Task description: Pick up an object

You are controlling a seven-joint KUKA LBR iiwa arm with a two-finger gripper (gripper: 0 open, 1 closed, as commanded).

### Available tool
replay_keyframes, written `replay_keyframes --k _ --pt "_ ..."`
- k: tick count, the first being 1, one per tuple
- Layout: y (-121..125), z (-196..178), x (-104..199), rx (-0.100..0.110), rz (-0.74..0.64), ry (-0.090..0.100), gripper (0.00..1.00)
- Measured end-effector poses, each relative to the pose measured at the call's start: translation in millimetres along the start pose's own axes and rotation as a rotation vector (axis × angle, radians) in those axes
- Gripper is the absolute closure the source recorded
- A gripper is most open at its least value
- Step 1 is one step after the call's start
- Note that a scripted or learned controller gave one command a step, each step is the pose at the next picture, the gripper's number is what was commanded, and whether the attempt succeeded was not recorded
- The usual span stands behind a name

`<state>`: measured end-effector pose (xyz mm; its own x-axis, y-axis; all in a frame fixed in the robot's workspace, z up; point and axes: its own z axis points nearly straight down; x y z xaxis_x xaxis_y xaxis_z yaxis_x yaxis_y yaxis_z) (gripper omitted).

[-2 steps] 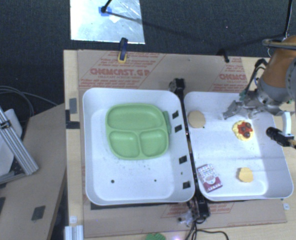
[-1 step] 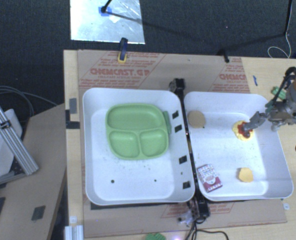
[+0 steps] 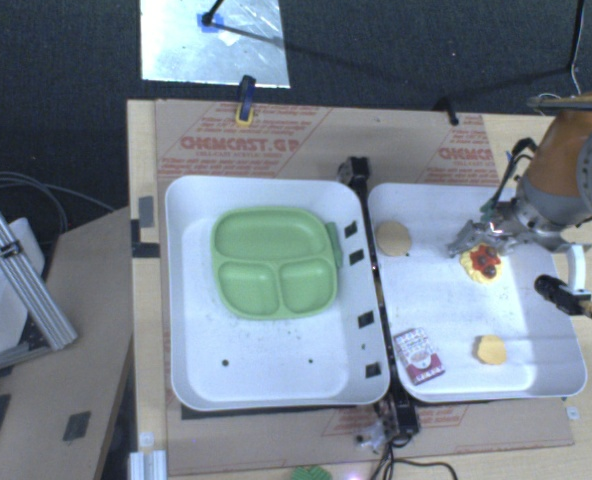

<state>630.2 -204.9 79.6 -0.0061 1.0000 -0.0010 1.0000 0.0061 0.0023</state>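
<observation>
Camera view: hand [image 3: 479, 240] sits low in the right bin [image 3: 551, 378] near its far right corner, directly over a yellow-red toy [image 3: 483, 263]; grip state cannot be told. Tan disc [image 3: 393, 237] lies by the left wall, red packet [image 3: 418, 355] and yellow piece [image 3: 491, 349] near the front rim, bare floor mid-bin. Left bin [image 3: 191, 298] holds a green divided plate [image 3: 275, 262].

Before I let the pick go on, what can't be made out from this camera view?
- Gripper: too small and blurred to judge its grip on the red and yellow toy.
- Arm: cut off by the right edge.
- Small packet: print too small to read.
</observation>
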Motion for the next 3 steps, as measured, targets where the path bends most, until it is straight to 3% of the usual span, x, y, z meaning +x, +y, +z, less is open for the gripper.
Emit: replay_keyframes --k 1,2,3 --pt "41.4 -16.5 -1.3 -0.006 0.000 -0.001 0.00" --pt "-43.5 -4.1 -1.8 0.008 0.008 0.003 0.00" --pt "17.1 -6.5 -0.9 -0.006 0.000 -0.001 0.00"
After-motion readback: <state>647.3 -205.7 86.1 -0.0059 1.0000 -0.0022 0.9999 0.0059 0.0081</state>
